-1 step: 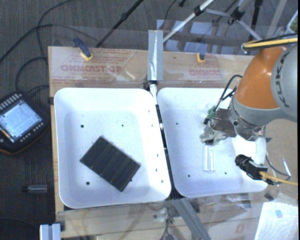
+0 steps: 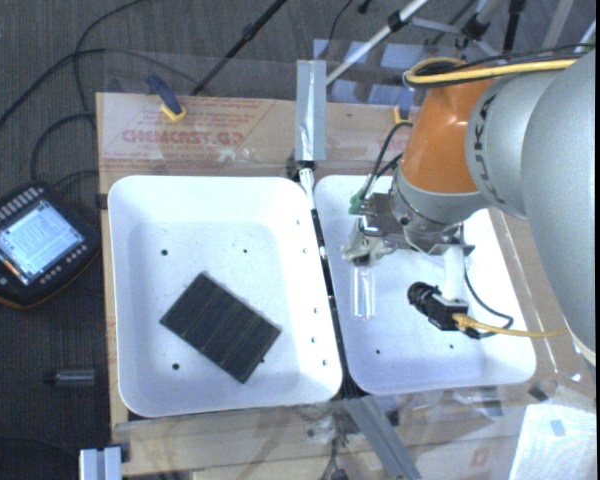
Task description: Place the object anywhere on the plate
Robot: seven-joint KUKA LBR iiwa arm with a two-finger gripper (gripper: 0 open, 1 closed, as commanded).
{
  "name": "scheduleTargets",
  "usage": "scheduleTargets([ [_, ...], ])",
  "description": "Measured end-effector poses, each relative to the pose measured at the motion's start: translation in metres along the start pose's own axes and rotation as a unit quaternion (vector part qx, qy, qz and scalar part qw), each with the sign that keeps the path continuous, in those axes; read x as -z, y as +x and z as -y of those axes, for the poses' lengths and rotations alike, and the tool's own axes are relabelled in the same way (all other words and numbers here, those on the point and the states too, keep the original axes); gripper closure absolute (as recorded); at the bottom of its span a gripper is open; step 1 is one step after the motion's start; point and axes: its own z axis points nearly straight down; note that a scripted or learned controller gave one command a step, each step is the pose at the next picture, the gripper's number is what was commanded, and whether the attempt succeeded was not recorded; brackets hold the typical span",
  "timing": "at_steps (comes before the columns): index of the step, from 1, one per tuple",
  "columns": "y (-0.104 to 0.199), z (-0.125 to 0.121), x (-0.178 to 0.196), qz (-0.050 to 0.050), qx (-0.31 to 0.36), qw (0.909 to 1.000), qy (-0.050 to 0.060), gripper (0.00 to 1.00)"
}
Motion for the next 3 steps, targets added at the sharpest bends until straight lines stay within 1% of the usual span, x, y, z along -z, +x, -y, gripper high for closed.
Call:
scheduleTargets([
  [1, 0.061, -0.002, 0.075, 0.001, 0.081, 0.9967, -0.001, 1.0],
  [2, 0.17, -0.027, 0.03, 0.001, 0.008, 1.0, 0.0, 1.0],
  [3, 0.17, -0.027, 0.03, 0.001, 0.007, 1.0, -0.001, 0.0],
])
